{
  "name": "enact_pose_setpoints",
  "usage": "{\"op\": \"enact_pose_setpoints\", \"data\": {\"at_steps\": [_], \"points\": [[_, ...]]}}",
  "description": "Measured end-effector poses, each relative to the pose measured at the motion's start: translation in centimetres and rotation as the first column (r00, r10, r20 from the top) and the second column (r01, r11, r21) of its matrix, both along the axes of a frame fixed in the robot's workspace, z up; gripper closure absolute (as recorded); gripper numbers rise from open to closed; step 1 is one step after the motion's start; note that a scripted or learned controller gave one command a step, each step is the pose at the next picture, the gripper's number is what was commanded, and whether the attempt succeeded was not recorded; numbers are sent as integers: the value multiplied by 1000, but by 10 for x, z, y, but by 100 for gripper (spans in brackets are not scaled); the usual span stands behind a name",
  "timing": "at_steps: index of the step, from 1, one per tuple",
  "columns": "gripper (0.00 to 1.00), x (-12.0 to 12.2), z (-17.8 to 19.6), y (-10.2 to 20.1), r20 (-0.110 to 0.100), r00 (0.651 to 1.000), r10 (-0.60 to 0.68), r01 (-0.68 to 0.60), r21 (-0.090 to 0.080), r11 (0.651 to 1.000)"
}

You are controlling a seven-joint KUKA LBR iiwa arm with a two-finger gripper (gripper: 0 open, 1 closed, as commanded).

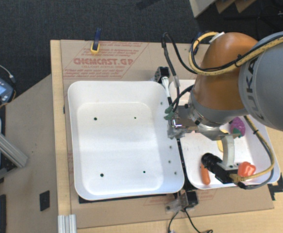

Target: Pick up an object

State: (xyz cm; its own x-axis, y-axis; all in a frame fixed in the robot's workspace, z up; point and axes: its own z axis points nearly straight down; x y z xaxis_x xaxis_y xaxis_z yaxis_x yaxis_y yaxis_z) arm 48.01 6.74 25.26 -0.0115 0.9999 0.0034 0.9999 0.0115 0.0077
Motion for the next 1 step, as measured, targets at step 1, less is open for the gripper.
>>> {"op": "enact_pose_setpoints", "data": {"at_steps": [1], "points": [[100, 9, 153, -27, 13, 1000, -11, 11, -1, 1000]]}}
